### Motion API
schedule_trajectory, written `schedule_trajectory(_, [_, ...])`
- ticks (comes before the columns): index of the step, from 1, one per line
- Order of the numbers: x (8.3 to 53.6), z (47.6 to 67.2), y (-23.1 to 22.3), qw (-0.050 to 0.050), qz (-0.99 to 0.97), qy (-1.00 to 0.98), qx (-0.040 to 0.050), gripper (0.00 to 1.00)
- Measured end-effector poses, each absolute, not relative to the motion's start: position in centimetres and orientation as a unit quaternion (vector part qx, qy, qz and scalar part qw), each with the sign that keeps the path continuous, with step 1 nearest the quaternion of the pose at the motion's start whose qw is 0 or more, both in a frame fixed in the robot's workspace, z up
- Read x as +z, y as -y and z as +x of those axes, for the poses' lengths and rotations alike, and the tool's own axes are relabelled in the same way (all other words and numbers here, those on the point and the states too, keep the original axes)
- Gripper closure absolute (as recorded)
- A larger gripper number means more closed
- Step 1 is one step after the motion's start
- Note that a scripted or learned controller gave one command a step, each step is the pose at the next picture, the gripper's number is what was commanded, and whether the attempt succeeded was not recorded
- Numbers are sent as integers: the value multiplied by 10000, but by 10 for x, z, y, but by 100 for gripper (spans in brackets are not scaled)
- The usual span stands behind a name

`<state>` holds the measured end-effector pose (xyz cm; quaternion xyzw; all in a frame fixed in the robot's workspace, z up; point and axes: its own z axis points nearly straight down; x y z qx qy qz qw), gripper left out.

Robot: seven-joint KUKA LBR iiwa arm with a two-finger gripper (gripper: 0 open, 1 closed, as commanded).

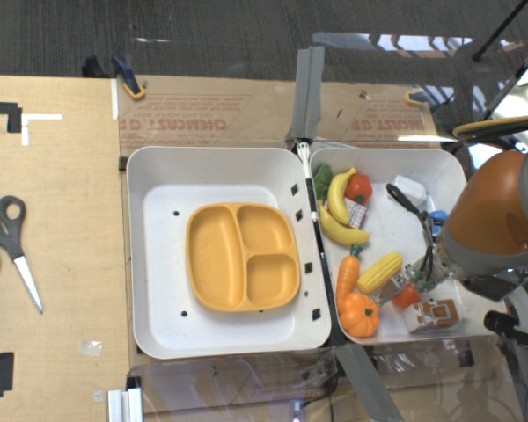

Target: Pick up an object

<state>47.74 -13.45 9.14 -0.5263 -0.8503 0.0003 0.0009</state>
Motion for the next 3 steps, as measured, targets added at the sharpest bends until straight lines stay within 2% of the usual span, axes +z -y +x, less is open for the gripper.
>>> schedule_trajectory(1, [178, 527, 195, -9, -4906, 8714, 4, 0])
schedule_trajectory(2, [92, 571, 183, 6, -5090, 8608, -18, 0])
schedule_trajectory(3, [89, 641, 143, 117, -5093, 8605, 80, 0])
